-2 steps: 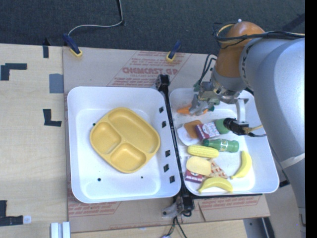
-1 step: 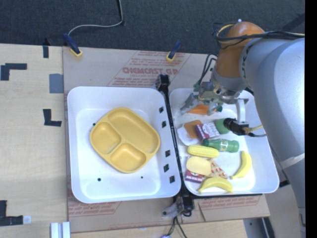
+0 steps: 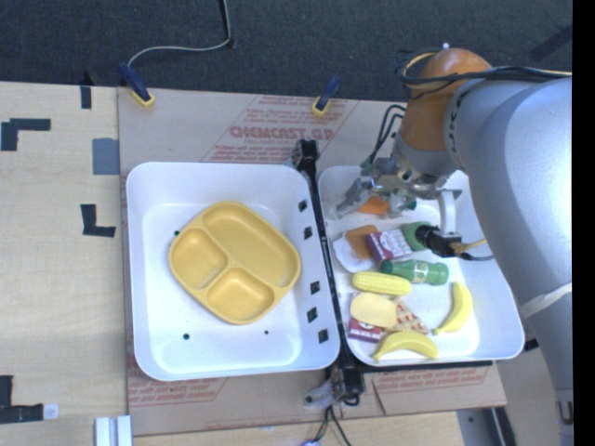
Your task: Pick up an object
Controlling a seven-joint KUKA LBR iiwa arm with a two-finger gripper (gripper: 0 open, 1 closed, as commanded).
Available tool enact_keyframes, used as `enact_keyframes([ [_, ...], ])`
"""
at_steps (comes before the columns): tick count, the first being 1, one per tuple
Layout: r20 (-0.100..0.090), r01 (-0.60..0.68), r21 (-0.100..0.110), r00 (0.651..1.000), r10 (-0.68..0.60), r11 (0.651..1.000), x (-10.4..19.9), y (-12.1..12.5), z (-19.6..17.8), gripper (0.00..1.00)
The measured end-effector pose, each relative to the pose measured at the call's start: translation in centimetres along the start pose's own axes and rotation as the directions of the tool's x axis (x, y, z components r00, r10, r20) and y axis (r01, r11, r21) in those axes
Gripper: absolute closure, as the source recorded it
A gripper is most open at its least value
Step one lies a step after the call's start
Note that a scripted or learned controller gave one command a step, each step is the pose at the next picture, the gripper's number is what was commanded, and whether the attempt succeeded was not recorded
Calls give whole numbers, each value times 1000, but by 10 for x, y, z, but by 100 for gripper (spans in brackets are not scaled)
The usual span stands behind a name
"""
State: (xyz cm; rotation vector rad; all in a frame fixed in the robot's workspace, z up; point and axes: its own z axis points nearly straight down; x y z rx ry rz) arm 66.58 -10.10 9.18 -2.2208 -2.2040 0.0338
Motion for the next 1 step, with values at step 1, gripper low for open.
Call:
enact_keyframes([
  [1, 7, -2, 9, 1000, 2, 1000, -5, -3, -7, 100],
])
